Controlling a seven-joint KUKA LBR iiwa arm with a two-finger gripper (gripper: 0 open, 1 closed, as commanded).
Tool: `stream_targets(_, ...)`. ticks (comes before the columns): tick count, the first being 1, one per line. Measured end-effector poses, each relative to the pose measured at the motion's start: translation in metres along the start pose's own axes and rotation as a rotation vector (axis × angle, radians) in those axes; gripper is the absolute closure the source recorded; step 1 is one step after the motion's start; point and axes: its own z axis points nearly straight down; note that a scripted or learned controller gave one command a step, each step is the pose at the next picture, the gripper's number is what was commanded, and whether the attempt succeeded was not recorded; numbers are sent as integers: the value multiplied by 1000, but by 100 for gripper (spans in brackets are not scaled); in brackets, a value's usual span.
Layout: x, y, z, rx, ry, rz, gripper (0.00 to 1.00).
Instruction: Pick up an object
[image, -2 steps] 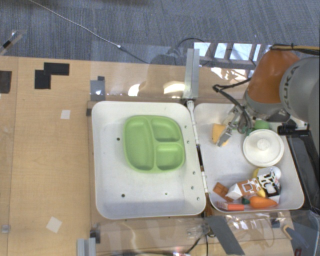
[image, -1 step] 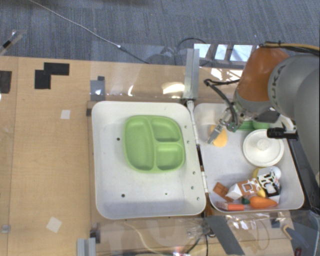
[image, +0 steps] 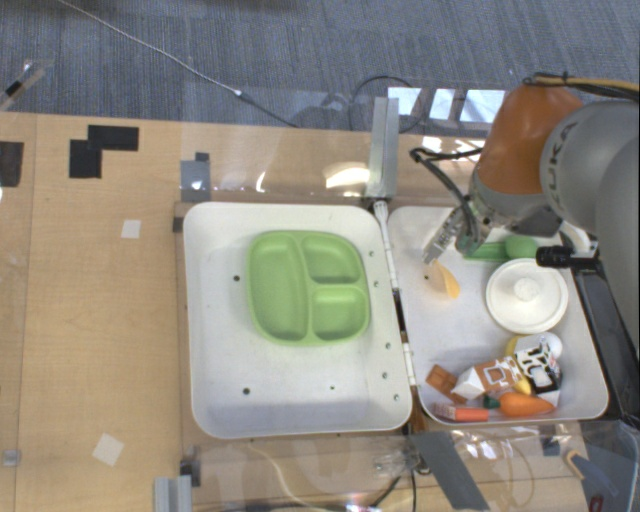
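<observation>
My gripper hangs over the upper left part of the right bin, at the end of the grey arm with its orange band. A yellow-orange wedge lies on the bin floor just below it, apart from it. A green object is partly hidden behind the wrist. A white round bowl sits to the right of the wedge. Nothing shows held in the gripper.
At the right bin's front lie a brown block, a white-and-orange box, a black-and-white item, an orange carrot and a red stick. The left bin holds a green divided plate.
</observation>
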Motion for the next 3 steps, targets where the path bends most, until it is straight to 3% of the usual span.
stream_targets(1,32,17,-170,-4,2,-119,100)
stream_targets(2,-13,-60,-89,5,20,-360,100)
stream_targets(3,-29,-42,-198,-1,2,-413,100)
